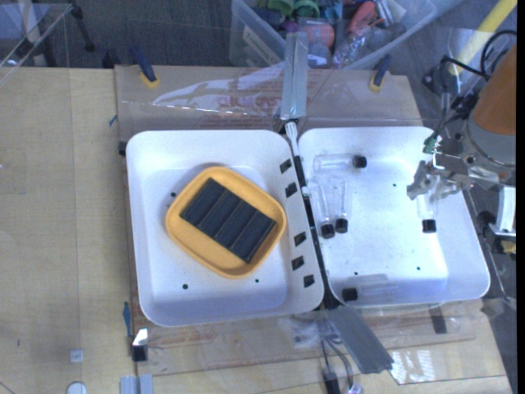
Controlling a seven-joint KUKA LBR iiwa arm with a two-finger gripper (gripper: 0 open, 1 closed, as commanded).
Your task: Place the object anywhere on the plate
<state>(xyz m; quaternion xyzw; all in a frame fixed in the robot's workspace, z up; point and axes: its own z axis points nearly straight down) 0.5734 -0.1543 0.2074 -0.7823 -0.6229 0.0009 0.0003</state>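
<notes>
A yellow plate (225,220) with a dark ribbed centre lies in the left bin (148,162), turned at an angle. The right bin (459,277) holds clear plastic objects with black caps. One clear object (335,164) lies near the back, another clear piece (332,203) lies by the divider, and a third clear object (371,286) rests at the front edge. My gripper (429,208) hangs over the right side of the right bin, apart from all the clear pieces. I see nothing held in it.
A divider with black clips (297,220) runs between the two bins. A clear tub of coloured toys (328,11) stands behind the bins. The grey arm with its orange band (496,105) comes in from the right edge.
</notes>
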